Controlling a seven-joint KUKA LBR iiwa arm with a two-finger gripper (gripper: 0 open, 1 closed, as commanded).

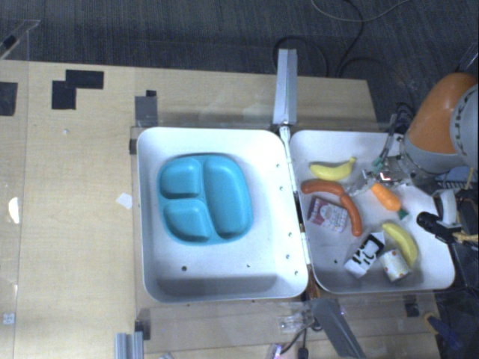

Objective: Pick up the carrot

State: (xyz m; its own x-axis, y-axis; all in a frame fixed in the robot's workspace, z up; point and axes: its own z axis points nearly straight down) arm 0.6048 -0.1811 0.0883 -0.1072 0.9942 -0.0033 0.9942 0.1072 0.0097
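Below, the camera view is looking down on two white bins sitting side by side. The right bin is holding the carrot, which is lying toward the bin's 2 o'clock corner with its long axis running from 10 o'clock to 4 o'clock, the green stub pointing toward 4 o'clock. The gripper is hanging just beside the carrot, at the carrot's 12 o'clock, so the carrot is lying toward 6 o'clock from it. Whether the gripper is gaping or closed cannot be told at this size, and nothing is showing as held. The arm is reaching in from 3 o'clock, its orange band sitting at the view's right edge.

Around the carrot the same bin is carrying several other things. A yellow banana is lying at the carrot's 10 o'clock, well apart from it. A curved red sausage is lying at 9 o'clock, near the carrot, and is arching around a small red packet. A second banana is lying at 5 o'clock, with a small white cup just beside its lower end. A black-and-white box is lying at 7 o'clock.

The left bin is holding a blue divided plate, its compartments showing nothing in them. As a judgement, the coming move is calling for a short descent toward 6 o'clock, with the fingers closing across the carrot's short axis.
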